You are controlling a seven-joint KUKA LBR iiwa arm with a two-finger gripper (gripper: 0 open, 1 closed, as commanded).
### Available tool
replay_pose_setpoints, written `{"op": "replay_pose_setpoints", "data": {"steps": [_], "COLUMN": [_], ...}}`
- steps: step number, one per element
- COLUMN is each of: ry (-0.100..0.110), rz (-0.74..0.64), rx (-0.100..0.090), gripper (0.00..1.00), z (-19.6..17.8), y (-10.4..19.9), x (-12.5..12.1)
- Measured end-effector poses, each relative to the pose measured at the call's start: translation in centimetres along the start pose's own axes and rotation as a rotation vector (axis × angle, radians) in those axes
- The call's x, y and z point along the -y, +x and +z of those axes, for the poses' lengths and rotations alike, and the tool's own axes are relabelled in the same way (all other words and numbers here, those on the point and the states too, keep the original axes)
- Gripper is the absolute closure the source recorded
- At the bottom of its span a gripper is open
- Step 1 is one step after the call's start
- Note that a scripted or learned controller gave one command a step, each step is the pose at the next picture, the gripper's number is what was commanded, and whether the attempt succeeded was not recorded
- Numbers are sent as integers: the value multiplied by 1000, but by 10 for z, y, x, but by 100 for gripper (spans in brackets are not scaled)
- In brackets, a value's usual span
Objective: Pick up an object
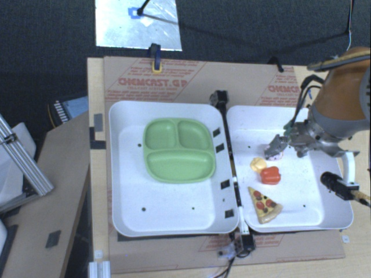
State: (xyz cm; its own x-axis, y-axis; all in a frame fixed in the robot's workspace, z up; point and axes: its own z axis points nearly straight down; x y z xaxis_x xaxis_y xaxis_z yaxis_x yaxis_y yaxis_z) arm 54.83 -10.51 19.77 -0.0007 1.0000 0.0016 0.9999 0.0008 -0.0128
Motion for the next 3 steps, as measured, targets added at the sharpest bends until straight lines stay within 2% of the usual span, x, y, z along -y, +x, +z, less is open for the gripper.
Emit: {"op": "replay_pose_setpoints", "data": {"steps": [1,3], "ry": [-14,-9], "rz": [-2,-1], "rx": [1,0], "gripper": [0,0], "z": [-7,108], "y": [0,16], "x": [-3,1]}}
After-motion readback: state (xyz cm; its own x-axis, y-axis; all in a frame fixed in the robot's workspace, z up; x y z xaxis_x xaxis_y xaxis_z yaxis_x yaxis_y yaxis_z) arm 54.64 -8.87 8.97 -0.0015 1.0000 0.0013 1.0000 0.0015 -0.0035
